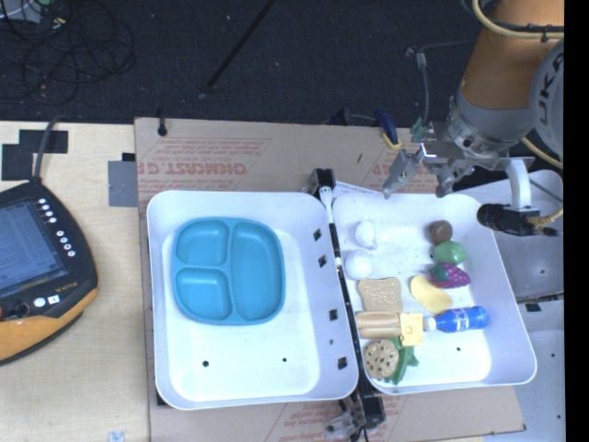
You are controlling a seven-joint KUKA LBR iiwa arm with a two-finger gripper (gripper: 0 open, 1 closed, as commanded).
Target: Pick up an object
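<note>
Over the far edge of the right bin (515,362), the gripper (419,180) hangs with its two fingers spread wide and nothing between them. One finger (396,178) points down toward the bin's back rim, the other (445,184) sits further right. The arm (511,53), grey with its orange band, comes in from the upper right.

All the small things lie below and apart from those fingers, none touching them. Nearest are two white eggs (365,234), one behind the other along the bin's left wall. To the right sit a brown ball (440,231), a green round piece (450,252) and a purple bunch of grapes (451,275), close together. A yellow piece (428,293) lies just beneath the grapes, and a blue bottle (460,319) lies on its side near it. Toward the front are a slice of toast (380,294), a tan block (377,324) and a round cracker (381,357) on something green.

The left bin (166,339) holds a blue divided plate (228,271).

Both bins rest on a sheet of cardboard (239,150) laid over a pale bench (74,385). A control tablet (37,256) with an orange rim sits at the left edge. Behind the bench the floor is dark, with cables (74,35) lying loose across it.
</note>
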